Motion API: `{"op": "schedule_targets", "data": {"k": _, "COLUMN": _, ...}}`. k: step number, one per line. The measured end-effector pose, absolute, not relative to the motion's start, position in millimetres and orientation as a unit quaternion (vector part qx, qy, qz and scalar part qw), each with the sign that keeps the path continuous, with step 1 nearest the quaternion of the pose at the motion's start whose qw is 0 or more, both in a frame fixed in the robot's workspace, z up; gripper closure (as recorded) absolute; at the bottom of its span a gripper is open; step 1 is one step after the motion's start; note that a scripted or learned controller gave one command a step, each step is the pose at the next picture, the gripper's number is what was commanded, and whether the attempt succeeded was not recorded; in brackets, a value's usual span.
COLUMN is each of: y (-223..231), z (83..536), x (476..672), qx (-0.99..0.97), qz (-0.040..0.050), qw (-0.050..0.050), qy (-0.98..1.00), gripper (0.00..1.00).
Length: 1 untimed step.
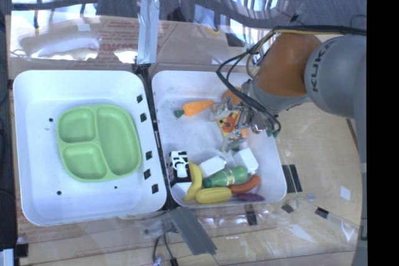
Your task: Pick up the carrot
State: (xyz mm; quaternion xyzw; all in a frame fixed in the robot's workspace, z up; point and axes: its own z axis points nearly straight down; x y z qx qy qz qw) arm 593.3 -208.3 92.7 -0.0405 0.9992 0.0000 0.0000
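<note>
Carrot [197, 108] lies in the upper part of your right bin [163, 134], orange body pointing right, green top toward the left wall. You'll find the gripper [232, 124] just right of it, low over the bin's middle, under the arm's [330, 75] orange band [282, 65]. I cannot tell how the pincer stands; it's lost in a tangle of orange and metal parts, and nothing shows clearly between its tips. The carrot sits apart from it on the bin floor.

Along the bin's lower edge you have a heap: a banana [196, 179], a yellow piece [213, 195], a green bottle [225, 177], a red-orange piece [247, 184], two white blocks [212, 166] and a black-and-white box [180, 166]. Your left bin [31, 152] carries a green divided plate [98, 141].
</note>
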Motion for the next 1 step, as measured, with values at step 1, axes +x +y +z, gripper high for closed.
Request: {"op": "schedule_targets", "data": {"k": 1, "y": -206.5, "z": 102.6, "x": 594.6, "qx": -0.042, "qz": 0.0002, "qw": 0.001, "qy": 0.999, "gripper": 1.0}}
